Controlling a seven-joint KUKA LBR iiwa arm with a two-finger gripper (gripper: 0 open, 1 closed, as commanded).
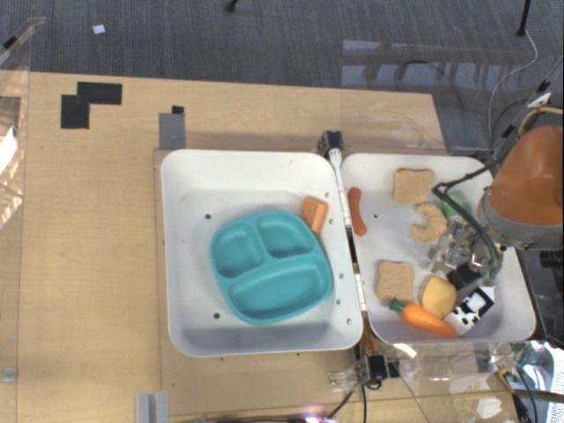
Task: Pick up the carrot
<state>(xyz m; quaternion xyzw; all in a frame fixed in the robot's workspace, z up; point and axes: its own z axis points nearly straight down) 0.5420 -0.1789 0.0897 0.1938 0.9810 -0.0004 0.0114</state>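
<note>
Two shallow white bins side by side on a pale wooden bench (pixel 88 263).

Left bin (pixel 189 201): a teal divided plate (pixel 271 268) with three compartments, lying slightly turned; just beside its upper right corner, a small orange wedge (pixel 314 212) near the bin's right wall.

Right bin (pixel 520 320): a red sausage (pixel 357 211) close to the left wall; a slice of toast (pixel 413 184) at the top; a curved biscuit-coloured piece (pixel 431 223) below it; a second toast slice (pixel 395 281) lower down; a yellow lemon-like piece (pixel 439 296) to its right. Carrot (pixel 423 317) flat near the front wall, green end pointing left, touching or nearly touching the yellow piece, below the second toast.

Gripper (pixel 463 258) over the right bin's right half, above the carrot and apart from it; nothing visibly held; whether released or clenched, impossible to tell amid the cables.

Black tape patches (pixel 88 102) on the bench's far left; grey carpet (pixel 264 25) beyond.
</note>
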